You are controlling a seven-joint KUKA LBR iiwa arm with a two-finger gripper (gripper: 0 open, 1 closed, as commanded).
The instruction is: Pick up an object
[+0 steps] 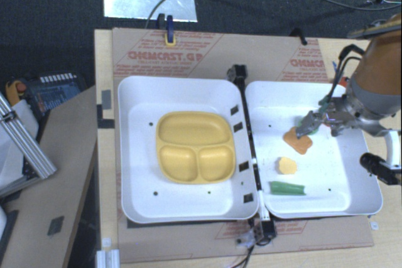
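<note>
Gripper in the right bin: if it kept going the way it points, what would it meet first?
Most likely the orange toast-like piece: the gripper points down-left at its upper edge. Height above it is unclear.

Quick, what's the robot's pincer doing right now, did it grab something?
Pincer: down at the orange toast-shaped piece in the right bin; whether it is open, closed or gripping cannot be told.

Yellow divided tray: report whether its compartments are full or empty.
Empty. The yellow divided tray lies flat in the left bin, and all three compartments show bare yellow bottoms; the food pieces lie in the right bin.
</note>
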